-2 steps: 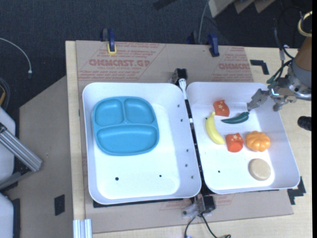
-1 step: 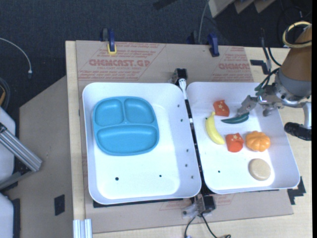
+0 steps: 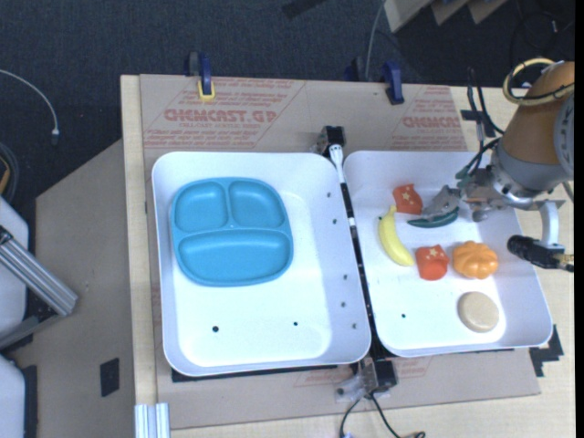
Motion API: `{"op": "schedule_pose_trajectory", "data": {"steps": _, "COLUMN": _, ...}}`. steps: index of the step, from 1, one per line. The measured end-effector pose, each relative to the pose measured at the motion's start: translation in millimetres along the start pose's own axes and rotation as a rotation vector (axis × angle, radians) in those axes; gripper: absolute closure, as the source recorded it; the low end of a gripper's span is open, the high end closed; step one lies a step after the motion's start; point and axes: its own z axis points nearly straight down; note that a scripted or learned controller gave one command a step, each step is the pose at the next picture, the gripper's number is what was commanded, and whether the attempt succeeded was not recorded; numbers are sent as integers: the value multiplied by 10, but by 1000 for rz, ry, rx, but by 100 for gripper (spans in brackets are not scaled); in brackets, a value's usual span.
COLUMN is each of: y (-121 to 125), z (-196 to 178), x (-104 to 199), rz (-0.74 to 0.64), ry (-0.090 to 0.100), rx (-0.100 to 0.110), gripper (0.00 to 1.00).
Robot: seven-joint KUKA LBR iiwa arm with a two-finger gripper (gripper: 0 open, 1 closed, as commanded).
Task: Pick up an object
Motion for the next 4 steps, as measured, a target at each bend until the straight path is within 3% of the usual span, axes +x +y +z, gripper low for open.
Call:
{"op": "schedule_pose_trajectory", "data": {"steps": 1, "y": 34, "z": -147, "x": 6, "rz": -2, "ry": -3, "rx": -12, "gripper": 100}}
{"op": "schedule_pose_trajectory", "data": {"steps": 2, "y": -36, "z": -723, "x": 46, "rz": -1, "ry": -5, "rx": 0, "gripper": 100}}
{"op": "schedule_pose_trajectory", "data": {"steps": 4, "y": -137, "z": -1705, "x": 63, "rz": -1, "ry": -5, "rx": -1, "gripper": 100}}
